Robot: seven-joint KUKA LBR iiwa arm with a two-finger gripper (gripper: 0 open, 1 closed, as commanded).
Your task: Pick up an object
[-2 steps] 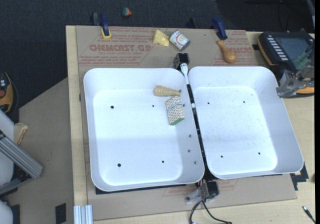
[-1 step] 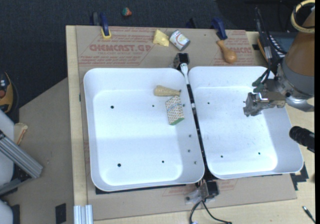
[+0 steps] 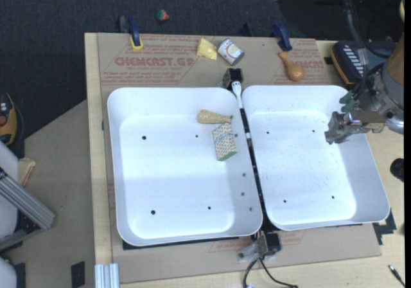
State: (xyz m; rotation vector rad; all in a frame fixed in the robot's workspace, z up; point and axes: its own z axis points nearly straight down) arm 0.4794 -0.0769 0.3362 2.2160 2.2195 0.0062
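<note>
You see the arm point(image 3: 392, 74) cut off at the right edge, so only its wrist and the gripper point(image 3: 338, 127) are in frame. The gripper sits over the right part of the right bin point(image 3: 359, 216), near that bin's right wall. It is small and dark against the white; you cannot tell how far it is parted, and no object is visible between its tips.

The objects lie in the left bin point(image 3: 128, 152), well apart from the gripper. A tan cone-shaped piece point(image 3: 213, 117) lies on its side toward the far right of that bin. Just near of it sits a small patterned packet point(image 3: 224, 141), green at its lower end; whether the two touch is unclear.

A black strip point(image 3: 247, 152) runs between the bins. On the brown board point(image 3: 154, 60) beyond them you find a yellow wedge point(image 3: 206, 49), a small white box point(image 3: 230, 51), a wooden-looking knob point(image 3: 292, 66) and blue clamps point(image 3: 133, 31). Their details are too small to read.
</note>
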